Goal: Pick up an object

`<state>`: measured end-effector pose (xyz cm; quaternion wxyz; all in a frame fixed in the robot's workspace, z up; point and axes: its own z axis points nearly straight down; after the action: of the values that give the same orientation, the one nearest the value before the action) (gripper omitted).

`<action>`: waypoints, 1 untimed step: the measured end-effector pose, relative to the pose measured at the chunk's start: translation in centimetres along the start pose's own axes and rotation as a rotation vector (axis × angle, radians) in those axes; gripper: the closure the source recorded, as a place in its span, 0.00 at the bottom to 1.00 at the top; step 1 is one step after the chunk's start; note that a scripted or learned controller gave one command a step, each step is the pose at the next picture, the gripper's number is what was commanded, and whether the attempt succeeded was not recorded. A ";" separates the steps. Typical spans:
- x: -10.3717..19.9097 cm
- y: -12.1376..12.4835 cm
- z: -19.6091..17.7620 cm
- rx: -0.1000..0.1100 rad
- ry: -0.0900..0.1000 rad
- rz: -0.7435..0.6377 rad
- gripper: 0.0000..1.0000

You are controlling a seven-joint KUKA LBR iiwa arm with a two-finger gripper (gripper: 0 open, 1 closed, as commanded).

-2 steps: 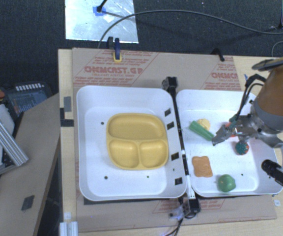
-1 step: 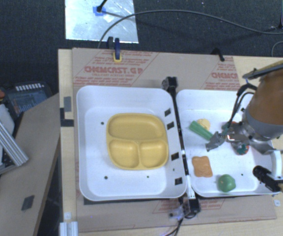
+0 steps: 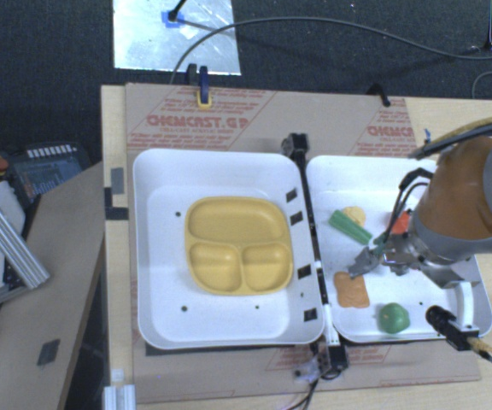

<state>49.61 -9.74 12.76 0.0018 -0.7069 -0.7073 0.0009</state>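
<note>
A robot's two-finger gripper (image 3: 364,263) hangs low over the right-hand bin (image 3: 331,173) at the lower right of the frame, its dark fingers slightly parted and closed on nothing, their tips just above the upper edge of an orange slab (image 3: 353,290). That slab, lying flat near the bin's left wall, looks to be the nearest candidate for a pick. Its long axis runs roughly up and down the frame, tilted a little. A clean grasp would likely mean centring over the slab and closing across its narrow width. A green ball (image 3: 392,317) sits just beside it to the lower right. A green stick (image 3: 347,226), pointing from upper left to lower right, rests against a yellow piece (image 3: 354,215) higher up. The left bin (image 3: 156,229) holds a yellow divided tray (image 3: 236,244).
</note>
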 end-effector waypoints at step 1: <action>0.0 0.1 4.4 -0.007 -0.001 0.001 0.00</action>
<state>49.74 -9.76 8.41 -0.0008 -0.7073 -0.7070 -0.0010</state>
